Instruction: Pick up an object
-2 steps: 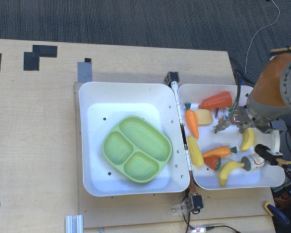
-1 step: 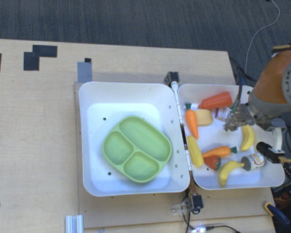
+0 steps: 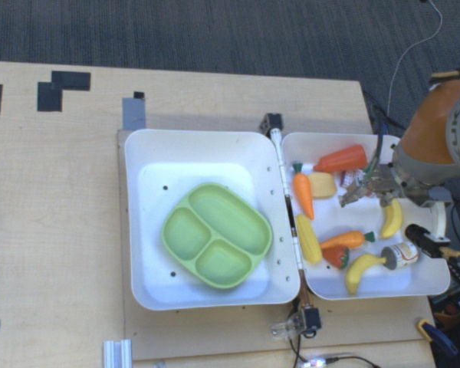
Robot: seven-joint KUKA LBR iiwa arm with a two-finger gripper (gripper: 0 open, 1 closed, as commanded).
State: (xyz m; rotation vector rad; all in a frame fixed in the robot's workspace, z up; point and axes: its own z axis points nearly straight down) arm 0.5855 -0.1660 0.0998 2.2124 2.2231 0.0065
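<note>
2 white bins sit side by side on the tabletop (image 3: 54, 205); the left bin (image 3: 138, 205) holds a green divided plate (image 3: 217, 234), the right bin (image 3: 429, 282) a crowd of toy food. the hand (image 3: 364, 188) hovers spread wide and empty between a red pepper (image 3: 343, 159) and a yellow banana (image 3: 392, 218). with pieces packed this near, its fingers could land on 2 at once, or nudge 1 aside and close on nothing.
</note>
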